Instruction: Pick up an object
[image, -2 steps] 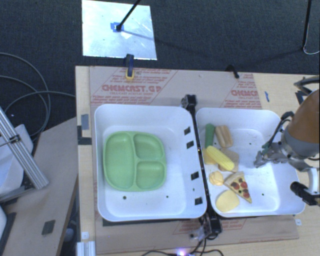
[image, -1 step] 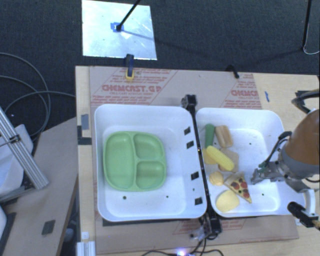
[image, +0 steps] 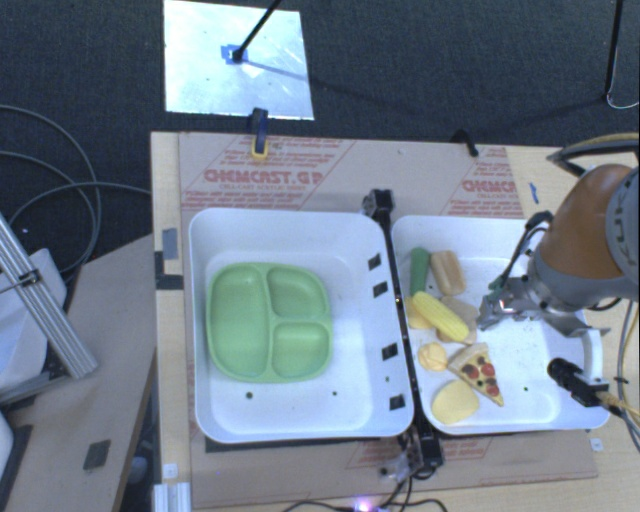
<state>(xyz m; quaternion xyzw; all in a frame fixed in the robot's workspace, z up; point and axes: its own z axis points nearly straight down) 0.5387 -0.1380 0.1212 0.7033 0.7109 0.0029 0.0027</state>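
Several toy foods lie in the right bin (image: 520, 240): a green pepper or cucumber (image: 419, 269), a tan bread piece (image: 447, 271), a yellow corn cob (image: 440, 315), a small yellow-orange piece (image: 432, 356), a pizza slice (image: 479, 373) and a round yellow chip (image: 455, 402). My gripper (image: 492, 312) hangs low over the bin's middle, just right of the corn cob and above the pizza slice. I see nothing between its fingers.
The left bin (image: 300, 225) holds a green divided plate (image: 269, 321). A black divider (image: 393, 320) with clips runs between the bins. The grey arm with its orange band (image: 590, 235) comes in over the right bin's right side. Cardboard (image: 340, 170) lies under both bins.
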